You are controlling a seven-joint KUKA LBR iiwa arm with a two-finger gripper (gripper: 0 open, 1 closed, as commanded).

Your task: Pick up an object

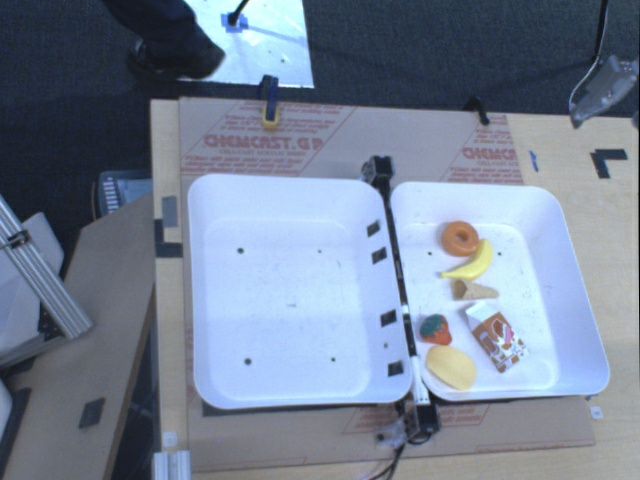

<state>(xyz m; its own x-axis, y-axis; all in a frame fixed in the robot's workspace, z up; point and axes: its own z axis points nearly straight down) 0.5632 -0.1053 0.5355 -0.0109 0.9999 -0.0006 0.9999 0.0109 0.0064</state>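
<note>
On the counter [330, 133], the right bin [560, 268] holds every pickable thing. A doughnut [460, 236] sits at the far end, a banana [473, 262] just beside it, and a small cone-shaped piece [473, 290] a little nearer. A strawberry [435, 328], a lemon [451, 367] and a small carton [497, 336] lie at the near end. Of my hand's state, I cannot tell.

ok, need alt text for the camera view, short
Overhead slanted view of two shallow white bins side by side on a bench: the right bin holds a donut, a banana, a small tan piece, a strawberry, a red-and-white carton and a lemon, clustered toward its left side. The left bin shares a black clipped divider with it.
</note>
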